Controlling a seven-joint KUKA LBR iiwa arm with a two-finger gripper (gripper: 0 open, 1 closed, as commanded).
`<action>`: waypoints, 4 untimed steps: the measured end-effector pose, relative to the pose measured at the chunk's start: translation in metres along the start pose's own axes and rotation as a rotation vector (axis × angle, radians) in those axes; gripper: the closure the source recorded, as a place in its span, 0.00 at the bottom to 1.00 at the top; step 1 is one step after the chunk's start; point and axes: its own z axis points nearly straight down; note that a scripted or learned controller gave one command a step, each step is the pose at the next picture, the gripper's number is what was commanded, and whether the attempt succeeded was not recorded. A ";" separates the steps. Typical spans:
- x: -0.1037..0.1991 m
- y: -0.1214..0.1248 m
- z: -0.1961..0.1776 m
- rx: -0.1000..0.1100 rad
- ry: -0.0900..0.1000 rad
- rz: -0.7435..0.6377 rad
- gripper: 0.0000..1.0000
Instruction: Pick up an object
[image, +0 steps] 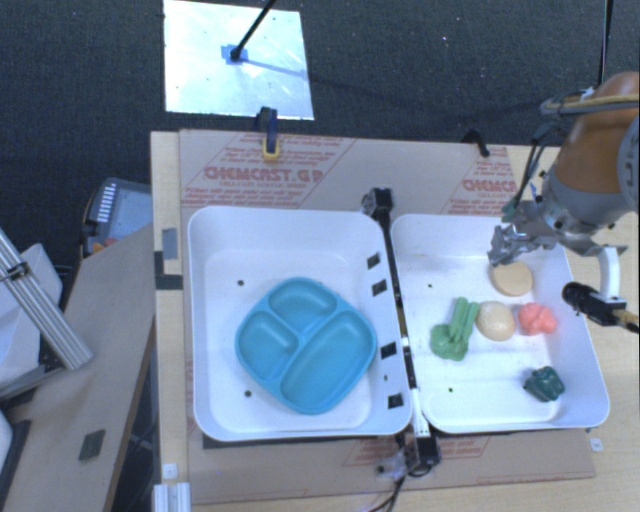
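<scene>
tool (511, 246) above a flat, round, pale tan piece (512, 279).

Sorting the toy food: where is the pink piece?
The pink piece lies in the right bin, near its right wall, just right of the cream ball.

A grey arm (590, 205) with an orange band above the wrist ends in a metallic gripper (508, 243).

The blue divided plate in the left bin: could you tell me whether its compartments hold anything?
Empty. The blue divided plate shows bare blue in all three compartments; the food items lie in the right bin.
</scene>
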 end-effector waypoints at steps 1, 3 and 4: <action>-0.008 0.008 -0.058 -0.004 -0.002 0.000 1.00; 0.094 0.002 -0.037 0.002 0.001 -0.003 1.00; 0.146 -0.009 -0.046 0.002 0.002 -0.003 1.00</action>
